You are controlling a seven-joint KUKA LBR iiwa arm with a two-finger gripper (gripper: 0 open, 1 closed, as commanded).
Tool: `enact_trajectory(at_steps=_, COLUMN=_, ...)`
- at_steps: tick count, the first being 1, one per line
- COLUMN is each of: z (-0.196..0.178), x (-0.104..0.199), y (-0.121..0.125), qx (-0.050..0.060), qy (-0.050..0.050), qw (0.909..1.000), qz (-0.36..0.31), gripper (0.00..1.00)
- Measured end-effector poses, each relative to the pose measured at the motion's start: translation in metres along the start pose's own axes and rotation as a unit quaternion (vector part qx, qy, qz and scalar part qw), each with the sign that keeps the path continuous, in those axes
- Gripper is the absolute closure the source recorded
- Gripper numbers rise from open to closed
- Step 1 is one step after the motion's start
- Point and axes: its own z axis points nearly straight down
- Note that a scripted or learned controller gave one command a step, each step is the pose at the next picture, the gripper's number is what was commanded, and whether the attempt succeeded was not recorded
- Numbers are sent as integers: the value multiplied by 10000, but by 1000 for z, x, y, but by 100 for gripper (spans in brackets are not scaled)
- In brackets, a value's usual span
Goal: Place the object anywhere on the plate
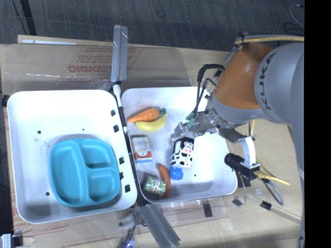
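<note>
Carton under the gripper in the right bin, plate waiting in the left bin.

The blue plate lay in the left bin, at about nine o'clock from the gripper. In the right bin, the cow-print carton sat directly at six o'clock from the gripper, long axis running twelve to six, top toward the wrist. Whether the fingers were closed on it could not be told.

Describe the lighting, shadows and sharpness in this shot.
Camera view: even overhead light, mild glare on the white bins' rims; soft shadow beside the blue plate; the orange arm band looks slightly soft; the carrot and cow-print carton under the end effector are reasonably sharp.
</note>
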Motion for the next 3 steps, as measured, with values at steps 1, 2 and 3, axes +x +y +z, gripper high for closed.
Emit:
enact_trajectory(at_steps=1, z=32, x=100, y=-4, qx=15, qy=3, qw=9920, qz=-1263, gripper=100)
enact_trajectory(at_steps=2, z=32, x=189, y=8, qx=1, qy=-7, qw=9802, qz=-1981, gripper=100)
enact_trajectory(at_steps=3, z=32, x=189, y=8, qx=0, qy=-8, qw=9802, qz=-1978, gripper=0)
